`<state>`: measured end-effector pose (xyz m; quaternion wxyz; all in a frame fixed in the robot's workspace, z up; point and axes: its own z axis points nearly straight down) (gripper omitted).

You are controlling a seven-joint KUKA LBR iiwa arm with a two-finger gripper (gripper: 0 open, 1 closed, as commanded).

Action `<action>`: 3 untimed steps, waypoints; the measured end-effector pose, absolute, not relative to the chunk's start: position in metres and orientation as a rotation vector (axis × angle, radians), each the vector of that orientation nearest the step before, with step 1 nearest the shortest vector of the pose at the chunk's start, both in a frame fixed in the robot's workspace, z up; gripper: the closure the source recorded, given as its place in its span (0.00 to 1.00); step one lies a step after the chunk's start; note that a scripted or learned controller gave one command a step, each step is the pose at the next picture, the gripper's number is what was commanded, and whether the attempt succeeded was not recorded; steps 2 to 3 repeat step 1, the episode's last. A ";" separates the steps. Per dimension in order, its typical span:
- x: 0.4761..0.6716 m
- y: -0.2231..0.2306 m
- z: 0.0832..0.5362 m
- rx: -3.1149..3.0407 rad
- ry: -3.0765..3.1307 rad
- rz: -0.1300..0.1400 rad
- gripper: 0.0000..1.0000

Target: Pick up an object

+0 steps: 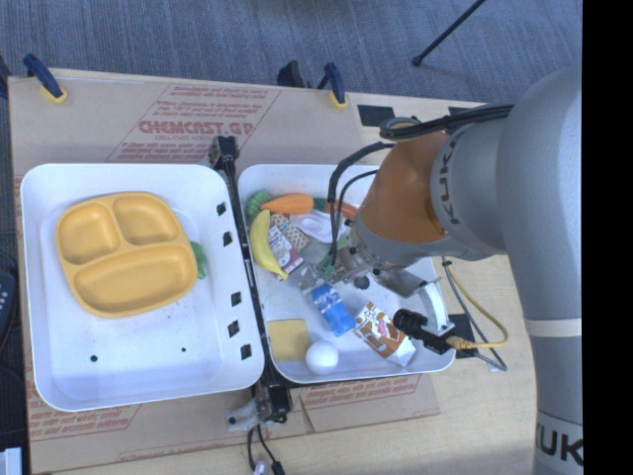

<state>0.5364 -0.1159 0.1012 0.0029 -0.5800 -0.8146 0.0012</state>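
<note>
Cardboard covers the desk point(198, 117), and at the left of the frame a white bin point(40, 295) holds a yellow divided tray point(127, 253) with a bit of green point(201, 260) at its right edge. Right of centre, the second bin point(287, 369) carries a banana point(260, 245), an orange carrot point(289, 204), a printed packet point(287, 245), a blue bottle point(333, 310), a yellow block point(288, 338), a white ball point(321, 357) and a red-and-white carton point(384, 332). Over that bin's upper right part hangs the tool point(336, 262), low among the objects near the packet, and whether it is spread or pressed together cannot be told.
</note>
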 end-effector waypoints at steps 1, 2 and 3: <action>0.478 -0.068 0.226 -1.969 -2.445 0.002 1.00; 0.478 -0.068 0.226 -1.969 -2.445 0.002 1.00; 0.478 -0.068 0.226 -1.969 -2.445 0.002 1.00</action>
